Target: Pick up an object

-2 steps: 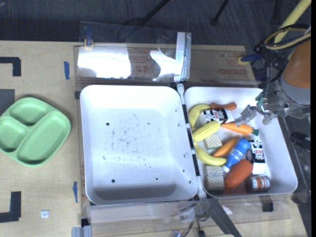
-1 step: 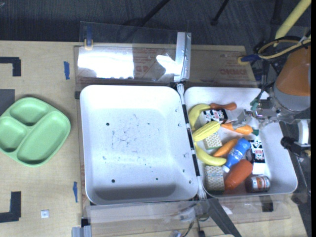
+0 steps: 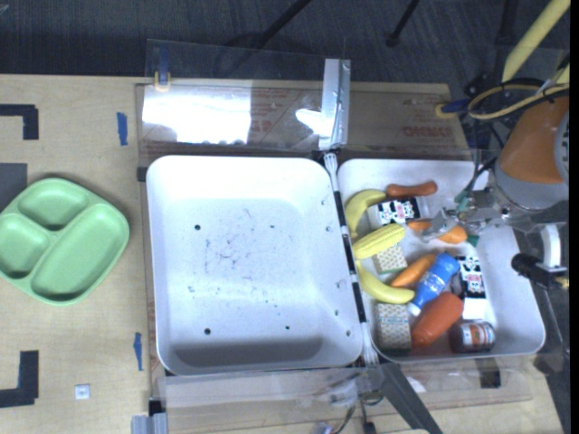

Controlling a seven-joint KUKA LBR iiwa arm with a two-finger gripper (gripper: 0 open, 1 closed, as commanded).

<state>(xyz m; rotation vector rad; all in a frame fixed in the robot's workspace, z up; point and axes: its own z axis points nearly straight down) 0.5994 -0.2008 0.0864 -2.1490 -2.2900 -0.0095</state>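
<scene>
Robot lab: bench (image 3: 72, 98), white bins (image 3: 181, 183)

Bright, even light falls from above. Strong glare whitens the clear panel (image 3: 240, 116) behind the bins. Shadows are soft and faint. Small items look slightly blurred and grainy.

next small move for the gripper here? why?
Probably a short descent straight down. The gripper sits over the right bin, right at a small orange piece, and nothing visibly sits between its fingers. The other items, a banana, a blue bottle and a can, lie further off, so the orange piece looks the nearest target.
</scene>
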